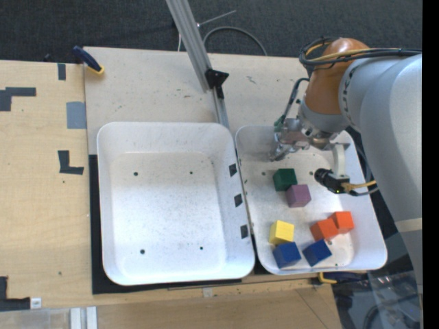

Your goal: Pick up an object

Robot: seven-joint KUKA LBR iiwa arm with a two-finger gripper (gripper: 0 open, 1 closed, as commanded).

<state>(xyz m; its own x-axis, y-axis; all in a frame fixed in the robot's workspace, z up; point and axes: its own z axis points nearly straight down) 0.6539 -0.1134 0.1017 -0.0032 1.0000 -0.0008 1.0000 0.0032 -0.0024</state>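
Blue blocks: two of them [287,254] [317,252] sit side by side at the near end of the right bin [370,256], the nearest things in it.
Yellow block [281,232]: just behind the left blue one, touching or almost touching it.
Orange blocks: one [323,229] and a brighter one [343,221] lie together to the right of the yellow block, near the bin's right wall.
Purple block [298,195]: about mid-bin, farther back than the yellow and orange ones.
Green block [285,179]: just behind and left of the purple block, corner to corner with it.
Gripper [279,151]: low over the far left part of the right bin, just beyond the green block and apart from it; nothing can be seen between its tips, and I cannot tell how wide the tips stand.
Arm [384,115]: grey, reaching in from the right, its orange band [329,88] above the wrist.
Left bin [110,142]: white, beside the right bin.
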